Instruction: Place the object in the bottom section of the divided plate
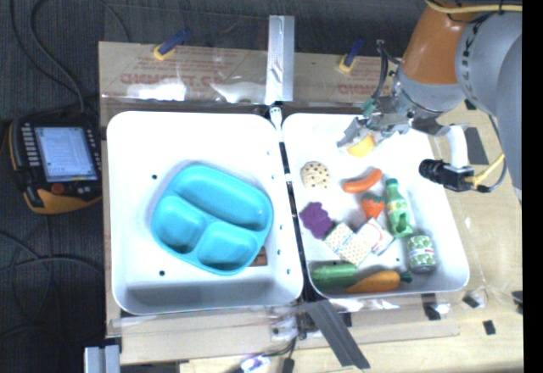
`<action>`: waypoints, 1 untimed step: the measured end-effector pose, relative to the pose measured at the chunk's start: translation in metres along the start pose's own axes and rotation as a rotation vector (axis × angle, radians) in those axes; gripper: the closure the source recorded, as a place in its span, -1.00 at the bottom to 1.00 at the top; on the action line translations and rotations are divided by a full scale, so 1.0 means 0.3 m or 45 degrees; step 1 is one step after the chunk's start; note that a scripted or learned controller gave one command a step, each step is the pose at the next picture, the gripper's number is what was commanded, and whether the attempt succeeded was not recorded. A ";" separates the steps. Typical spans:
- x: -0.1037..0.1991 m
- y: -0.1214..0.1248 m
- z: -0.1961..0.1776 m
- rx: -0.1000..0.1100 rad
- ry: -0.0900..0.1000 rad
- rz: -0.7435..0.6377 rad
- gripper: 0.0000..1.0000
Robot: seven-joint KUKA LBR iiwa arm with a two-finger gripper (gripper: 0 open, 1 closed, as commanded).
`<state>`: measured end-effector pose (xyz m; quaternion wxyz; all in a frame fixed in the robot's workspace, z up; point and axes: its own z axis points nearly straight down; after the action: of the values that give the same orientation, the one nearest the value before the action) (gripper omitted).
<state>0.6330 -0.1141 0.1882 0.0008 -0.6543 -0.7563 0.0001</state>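
we see the gripper (pixel 366 132) over the right bin (pixel 450 219), jaws clenched on a small yellow object (pixel 363 144); the blue divided plate (pixel 212 217) sits in the left bin (pixel 136 193).

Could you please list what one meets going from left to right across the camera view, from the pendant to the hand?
Orange teach pendant → blue divided plate → cookie → hand above a yellow object.
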 end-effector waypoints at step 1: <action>0.256 -0.268 0.020 0.004 -0.001 0.098 1.00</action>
<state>0.5425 -0.0496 0.1825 0.0016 -0.6829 -0.7305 0.0015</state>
